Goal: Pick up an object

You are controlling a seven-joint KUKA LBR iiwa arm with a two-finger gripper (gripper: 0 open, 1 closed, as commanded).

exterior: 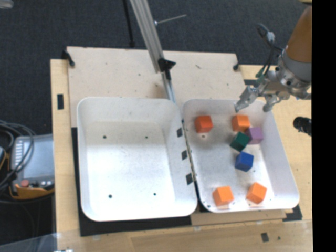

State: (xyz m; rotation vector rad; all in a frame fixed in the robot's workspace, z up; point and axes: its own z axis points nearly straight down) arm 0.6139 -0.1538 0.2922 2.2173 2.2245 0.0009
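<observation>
Item: arm — grey body with an orange band, cut off at the right edge of the view, so only the wrist end and the hand can be made out. The hand hangs over the far rim of the right bin, its two fingers spread apart and pointing down, with nothing between them. The fingertips stand just above and behind the nearest orange cube, not touching it as far as can be told.

Item: right bin, contents — seven small cubes. An orange cube lies alone near the far left corner. A tight cluster sits at the far right: the orange cube under the hand, a purple cube just beside it and partly hidden behind its neighbours, a dark green cube touching both, tilted. A blue cube lies just below the green one. Two more orange cubes rest near the front wall, apart from each other.

Item: left bin — white, speckled floor with a few dark dots.

Item: table — pale wood, with a lighter board under the bins. An aluminium post rises at a slant from between the bins; its top is cut off by the frame.

Item: a grey device with cables at the left edge, cut off, details hard to read.
</observation>
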